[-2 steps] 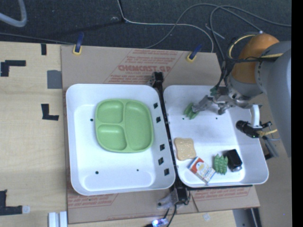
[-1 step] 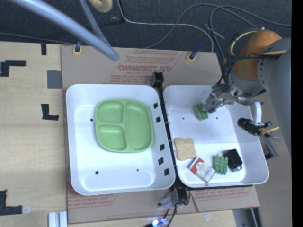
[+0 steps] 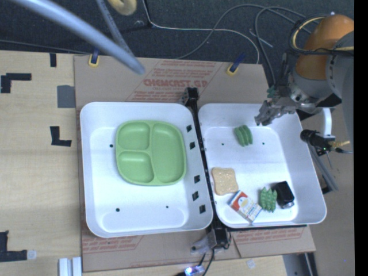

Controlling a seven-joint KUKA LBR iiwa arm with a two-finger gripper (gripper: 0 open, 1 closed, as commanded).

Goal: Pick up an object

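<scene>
In the right bin [image 3: 299,154] lie a green ridged toy [image 3: 244,135], a tan slice of toast [image 3: 225,180], a small red-and-white carton [image 3: 245,206], a green spiky toy [image 3: 267,199] and a black block [image 3: 283,194]. My gripper [image 3: 265,117] hangs over the bin's far right corner, just right of and above the green ridged toy, with nothing seen between its fingers. The arm's grey wrist and orange band [image 3: 322,45] rise behind it.
The left bin [image 3: 98,154] holds a green divided plate [image 3: 151,152]. A black clip row [image 3: 196,148] runs between the two bins. Cables trail across the dark surface behind the bench, and a grey pole [image 3: 75,25] slants over the upper left.
</scene>
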